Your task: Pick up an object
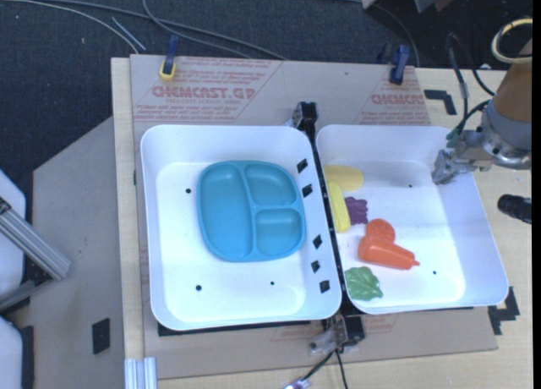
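Toy carrot [387,250]: lies in the right bin [473,235], long axis roughly across the view, tip pointing right and slightly toward the bin's near edge.
Neighbours: purple grapes [356,208] and yellow banana [338,206] just left of the carrot; green leafy toy [363,282] below it.
Left bin [169,210]: holds a blue divided plate [251,210].
Arm: enters from the right, wrist above the right bin's far right corner.
Gripper [445,167]: above that corner, well apart from the carrot; finger state cannot be told.

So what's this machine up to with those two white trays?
A robot arm reaches in from the right, its gripper hanging over the far right edge of the right bin. It holds nothing yet. In that bin lie toy foods: an orange carrot, a yellow banana, purple grapes and a green leafy piece. The left bin holds a blue divided plate.
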{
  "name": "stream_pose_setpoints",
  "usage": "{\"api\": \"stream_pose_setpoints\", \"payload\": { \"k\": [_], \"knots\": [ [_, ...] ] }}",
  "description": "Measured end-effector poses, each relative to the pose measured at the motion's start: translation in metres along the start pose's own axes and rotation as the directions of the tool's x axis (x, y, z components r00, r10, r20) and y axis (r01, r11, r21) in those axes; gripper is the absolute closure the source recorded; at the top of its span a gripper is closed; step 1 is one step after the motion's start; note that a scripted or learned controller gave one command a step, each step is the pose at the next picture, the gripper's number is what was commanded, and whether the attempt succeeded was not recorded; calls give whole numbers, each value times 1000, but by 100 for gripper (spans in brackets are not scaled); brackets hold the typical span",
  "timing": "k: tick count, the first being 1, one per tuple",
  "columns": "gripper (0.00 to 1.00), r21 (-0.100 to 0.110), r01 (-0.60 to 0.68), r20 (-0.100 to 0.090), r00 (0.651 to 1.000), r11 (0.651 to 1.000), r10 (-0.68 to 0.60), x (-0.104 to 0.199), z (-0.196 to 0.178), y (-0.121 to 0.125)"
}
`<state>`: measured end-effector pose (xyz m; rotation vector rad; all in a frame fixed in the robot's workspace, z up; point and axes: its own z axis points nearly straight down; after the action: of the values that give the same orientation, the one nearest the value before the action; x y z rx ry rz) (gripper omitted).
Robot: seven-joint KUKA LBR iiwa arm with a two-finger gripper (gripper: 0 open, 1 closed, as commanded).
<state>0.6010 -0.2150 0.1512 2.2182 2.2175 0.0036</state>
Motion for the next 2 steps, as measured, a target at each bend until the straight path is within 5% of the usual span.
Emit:
{"api": "stream_pose_setpoints", "payload": {
  "k": [2],
  "knots": [
    [100,-1,2,0,1000,1000,-2,-3,-86,5]
  ]
}}
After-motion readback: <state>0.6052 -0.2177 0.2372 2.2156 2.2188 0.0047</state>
